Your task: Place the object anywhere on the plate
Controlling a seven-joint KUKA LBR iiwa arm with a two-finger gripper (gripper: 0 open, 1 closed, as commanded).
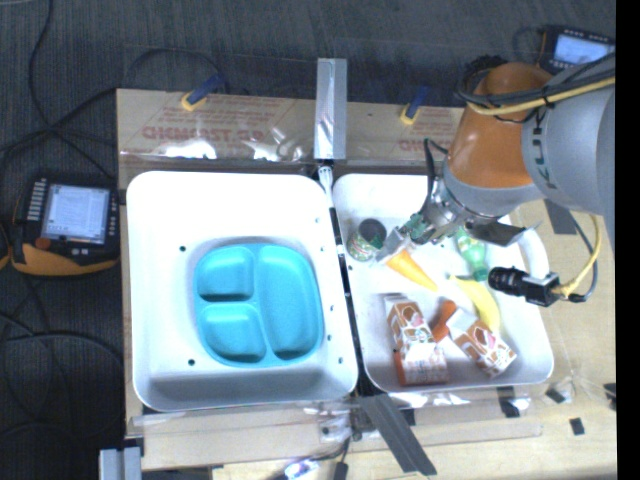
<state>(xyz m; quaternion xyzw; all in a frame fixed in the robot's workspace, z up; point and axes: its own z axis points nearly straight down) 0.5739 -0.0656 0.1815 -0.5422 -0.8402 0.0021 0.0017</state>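
From the overhead camera I see the pincer low in the right bin, its tip beside a small dark round object near the bin's left wall; whether it grips anything I cannot tell. The blue divided plate sits in the left bin. An orange carrot-like piece, a banana and cartons lie nearby.

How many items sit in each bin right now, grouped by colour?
Left bin, blue: 1, the three-compartment plate
Right bin, orange: 2, carrot and a small piece
Yellow: 1, banana
Green: 1, bottle
Dark round: 1
Brown-white cartons: 2
Total: 8
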